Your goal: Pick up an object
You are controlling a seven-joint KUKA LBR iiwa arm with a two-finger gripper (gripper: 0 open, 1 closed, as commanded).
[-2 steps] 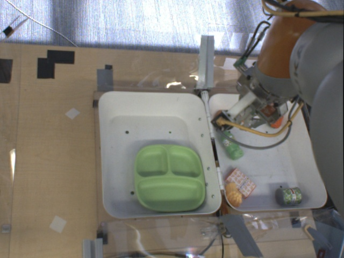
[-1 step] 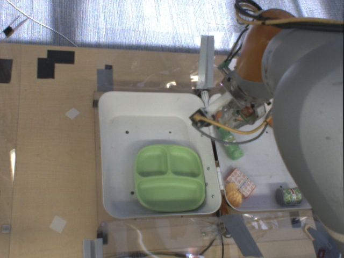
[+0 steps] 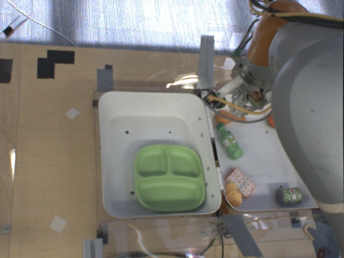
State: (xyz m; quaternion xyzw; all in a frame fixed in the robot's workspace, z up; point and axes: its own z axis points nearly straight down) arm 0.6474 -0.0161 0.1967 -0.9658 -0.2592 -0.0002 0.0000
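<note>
The right bin [image 3: 263, 155] holds a green bottle [image 3: 229, 142] lying near its left wall. At its front lie a pink patterned packet [image 3: 243, 182], a round orange item [image 3: 233, 196] and a small dark can [image 3: 289, 196]. My gripper [image 3: 244, 94] hangs low over the far end of this bin, just beyond the bottle's cap. Cables and the wrist clutter it, so its state is unclear. A small orange thing [image 3: 271, 121] peeks out from under the arm.
A green divided plate [image 3: 169, 177] lies in the near half of the left bin [image 3: 150, 104]. The grey arm [image 3: 312, 117] covers the right bin's right side. A grey post [image 3: 206, 63] stands between the bins at the back.
</note>
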